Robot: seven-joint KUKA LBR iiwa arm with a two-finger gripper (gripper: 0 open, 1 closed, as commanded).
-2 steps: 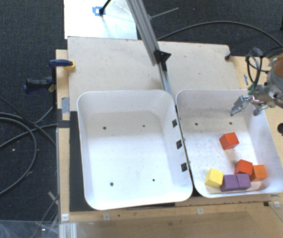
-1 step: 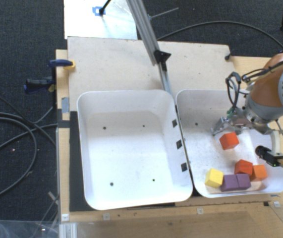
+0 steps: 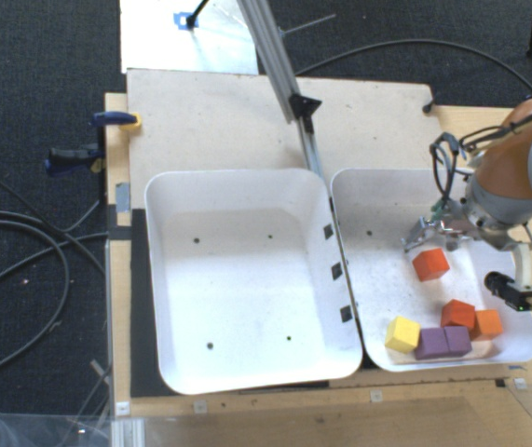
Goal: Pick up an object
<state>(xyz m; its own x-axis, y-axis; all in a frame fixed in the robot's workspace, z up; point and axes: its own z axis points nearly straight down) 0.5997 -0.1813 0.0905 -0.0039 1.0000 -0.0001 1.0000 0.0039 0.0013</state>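
Sitting in the right bin (image 3: pixel 377 203), just under the gripper (image 3: pixel 430 237), is an orange block (image 3: pixel 430 264), a small cube turned a little so 1 corner points toward the bin's near wall; no long axis can be made out. No writing shows on it. The fingers (image 3: pixel 416 240) stand apart above it, holding nothing. Near the front wall lie a yellow block (image 3: pixel 402 334), 2 purple blocks (image 3: pixel 443 343) and 2 more orange blocks (image 3: pixel 471 318). The left bin (image 3: pixel 168 194) sits beside it.
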